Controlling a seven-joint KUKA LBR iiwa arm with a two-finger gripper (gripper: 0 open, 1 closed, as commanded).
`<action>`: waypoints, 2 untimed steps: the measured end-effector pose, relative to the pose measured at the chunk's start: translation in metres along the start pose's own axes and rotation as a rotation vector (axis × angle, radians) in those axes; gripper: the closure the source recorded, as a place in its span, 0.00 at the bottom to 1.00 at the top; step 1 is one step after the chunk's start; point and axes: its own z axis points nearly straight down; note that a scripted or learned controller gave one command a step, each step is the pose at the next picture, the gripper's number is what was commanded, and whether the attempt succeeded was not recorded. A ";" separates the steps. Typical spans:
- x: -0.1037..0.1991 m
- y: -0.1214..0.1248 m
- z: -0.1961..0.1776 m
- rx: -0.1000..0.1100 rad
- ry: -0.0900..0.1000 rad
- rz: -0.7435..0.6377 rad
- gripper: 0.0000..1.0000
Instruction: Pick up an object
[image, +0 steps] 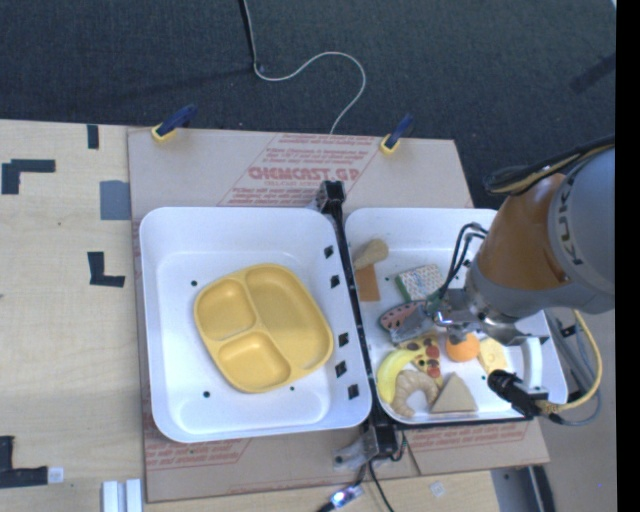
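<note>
glossy plastic tray (263, 327) (yellow), cardboard base (300, 170) — matt

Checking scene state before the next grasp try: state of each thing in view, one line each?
gripper: low in the right bin, among the objects; nothing seen between its fingers.
yellow divided tray: upright in the left bin, compartments bare.
left bin: holds the tray.
right bin: holds a jumble of small objects.
orange round piece: resting in the right bin beside the gripper.
tan wedge: lying flat near the front wall.
</note>
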 end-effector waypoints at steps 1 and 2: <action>0.001 0.000 0.043 -0.005 -0.001 -0.001 0.00; 0.000 0.000 0.031 -0.006 -0.002 0.000 1.00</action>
